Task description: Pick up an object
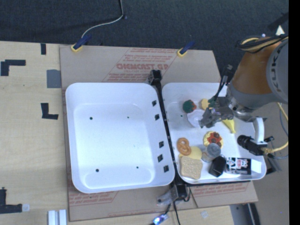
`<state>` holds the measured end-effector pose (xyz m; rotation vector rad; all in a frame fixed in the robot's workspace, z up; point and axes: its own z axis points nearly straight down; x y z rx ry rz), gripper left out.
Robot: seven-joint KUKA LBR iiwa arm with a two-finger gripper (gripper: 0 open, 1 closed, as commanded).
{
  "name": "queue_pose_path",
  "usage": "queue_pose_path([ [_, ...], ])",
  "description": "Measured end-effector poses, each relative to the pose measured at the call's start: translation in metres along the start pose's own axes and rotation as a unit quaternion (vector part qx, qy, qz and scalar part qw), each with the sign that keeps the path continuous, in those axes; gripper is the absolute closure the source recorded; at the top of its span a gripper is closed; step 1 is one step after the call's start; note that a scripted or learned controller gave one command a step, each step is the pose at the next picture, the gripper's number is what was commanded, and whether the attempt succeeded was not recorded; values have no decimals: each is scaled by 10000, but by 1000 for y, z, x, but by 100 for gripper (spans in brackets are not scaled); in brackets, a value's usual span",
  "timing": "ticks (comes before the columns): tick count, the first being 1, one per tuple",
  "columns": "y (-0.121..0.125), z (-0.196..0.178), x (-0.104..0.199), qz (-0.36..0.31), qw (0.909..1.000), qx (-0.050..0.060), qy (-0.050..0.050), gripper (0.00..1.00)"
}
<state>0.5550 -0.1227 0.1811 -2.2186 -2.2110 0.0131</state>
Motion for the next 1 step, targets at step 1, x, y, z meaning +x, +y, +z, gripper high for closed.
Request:
queue_pose_path([
  [1,10,-2,141,-78,10000,-49,27,100],
])
